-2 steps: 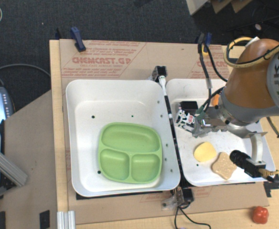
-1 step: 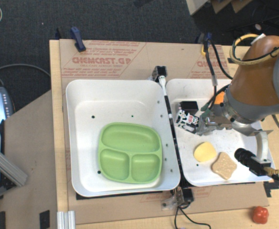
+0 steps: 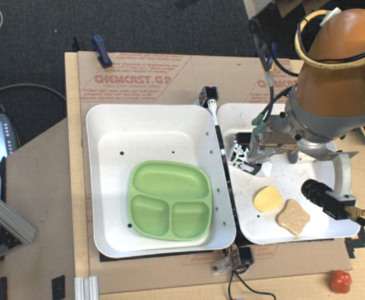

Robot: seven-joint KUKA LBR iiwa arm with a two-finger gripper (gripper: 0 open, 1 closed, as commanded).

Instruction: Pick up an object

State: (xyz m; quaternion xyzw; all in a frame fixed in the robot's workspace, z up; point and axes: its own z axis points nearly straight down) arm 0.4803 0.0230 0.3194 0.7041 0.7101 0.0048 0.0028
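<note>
Your arm [image 3: 332, 86] reaches in from the right and hangs low over the right bin [image 3: 332, 233], at its far-left part, close to the wall it shares with the left bin [image 3: 101, 167]. The jaws point down there, but the wrist covers them: you cannot tell whether they are wide or narrow, and nothing shows between them. Nearer the front of that same bin lie a yellow round piece [image 3: 267, 199] and, just beside it, a tan toast-shaped piece [image 3: 294, 217]. Over in the left bin, a green divided plate [image 3: 170, 200] lies flat. A small red thing [image 3: 340, 281] sits on the table [image 3: 139, 74], outside the bins.
</note>
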